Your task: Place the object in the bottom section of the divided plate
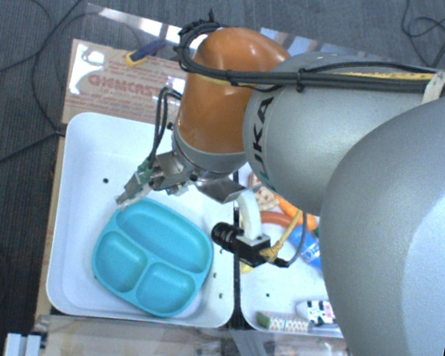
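Blue plastic marks the goal: the divided plate (pixel 157 234) lies flat in the left bin (pixel 84 191), and its three sections all look bare, so I judge the placing is not yet done. The one large section is on the far side of the plate and the two smaller ones on the near side, open to a drop from above.

Which object is meant is hard to say. A small greenish bit shows at the gripper (pixel 133 190), which hangs just beyond the plate's far left rim, but I cannot tell whether that is a carried thing or part of the tool. Nor can I tell whether the jaws are open or closed, as the wrist hides them.

The arm (pixel 220 96) leans in over the plate's far edge, probably so that the tool comes down steeply. If something is carried, the tool would need to travel toward the plate's near side before letting go.

Right of the plate, the other bin (pixel 270 296) holds loose items, among them an orange piece (pixel 286 205) and a spotted white piece (pixel 317 311).
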Controlling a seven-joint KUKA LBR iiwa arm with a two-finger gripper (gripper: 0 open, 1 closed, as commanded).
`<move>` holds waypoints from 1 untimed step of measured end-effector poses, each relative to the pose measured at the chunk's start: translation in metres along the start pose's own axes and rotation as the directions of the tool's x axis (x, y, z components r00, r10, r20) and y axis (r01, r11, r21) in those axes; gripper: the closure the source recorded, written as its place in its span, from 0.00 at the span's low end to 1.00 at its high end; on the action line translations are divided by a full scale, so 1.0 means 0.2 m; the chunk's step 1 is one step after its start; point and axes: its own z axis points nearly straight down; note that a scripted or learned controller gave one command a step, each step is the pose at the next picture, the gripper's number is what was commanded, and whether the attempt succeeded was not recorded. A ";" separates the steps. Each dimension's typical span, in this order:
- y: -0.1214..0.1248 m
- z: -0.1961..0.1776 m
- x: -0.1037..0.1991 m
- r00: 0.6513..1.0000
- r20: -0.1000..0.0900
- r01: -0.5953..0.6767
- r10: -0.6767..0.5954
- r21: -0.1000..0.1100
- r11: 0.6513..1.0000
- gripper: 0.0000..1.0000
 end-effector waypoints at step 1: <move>0.00 -0.03 0.00 1.000 0.002 0.001 -0.001 0.009 1.000 1.00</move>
